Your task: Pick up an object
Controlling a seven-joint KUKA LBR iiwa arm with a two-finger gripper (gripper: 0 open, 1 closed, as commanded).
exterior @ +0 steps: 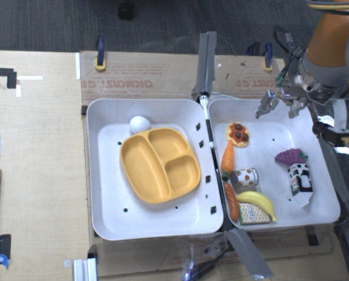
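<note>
**Gripper high at bin rim, nothing held — miss risk**

Bench w/ two white bins; right bin (324, 212) holds the candidates. Gripper (280, 104) hovers over its far edge, fingers spread, nothing betw. them. Carrot (227, 156), can (245, 177) & banana (257, 202) crowd the left wall, touching. Risk: fingers straddle two items or hit the wall. Grapes (290, 156) sit apart near the right edge, prob. safer pick.

Yellow divided plate (160, 171), purple grapes (290, 156), orange carrot (227, 156), white bins (104, 212).
</note>
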